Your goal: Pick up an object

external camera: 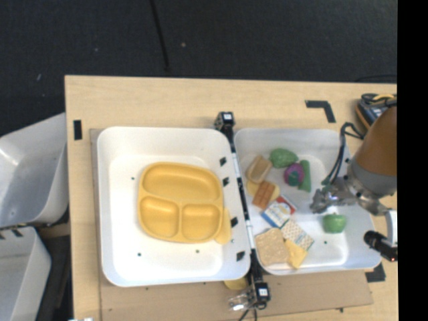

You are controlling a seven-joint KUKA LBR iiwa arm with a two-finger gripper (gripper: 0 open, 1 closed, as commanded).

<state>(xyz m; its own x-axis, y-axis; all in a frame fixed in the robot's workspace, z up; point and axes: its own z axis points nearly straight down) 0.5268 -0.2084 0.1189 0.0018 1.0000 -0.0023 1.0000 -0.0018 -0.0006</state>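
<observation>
At the bottom edge of the frame, the pale wooden desk (154,99) carries two shallow white bins side by side. In the lower part of the right bin (314,139) lie a square cracker (271,245), a yellow wedge (296,254) touching it and a small patterned packet (295,232) just above them. A green round object (334,223) sits near that bin's right side, just below the hand (326,201), which hangs low over the bin in the right middle of the frame; whether its jaws are wide or narrow cannot be told, and nothing shows between them. Left of the hand lie a blue and white packet (278,212), an orange block (265,194) and a tan bread piece (258,169). Farther up are a purple object (294,174), a dark green piece (305,176) beside it and a light green lump (283,158). The left bin (120,259) holds a yellow divided tray (180,201) at its centre.
</observation>
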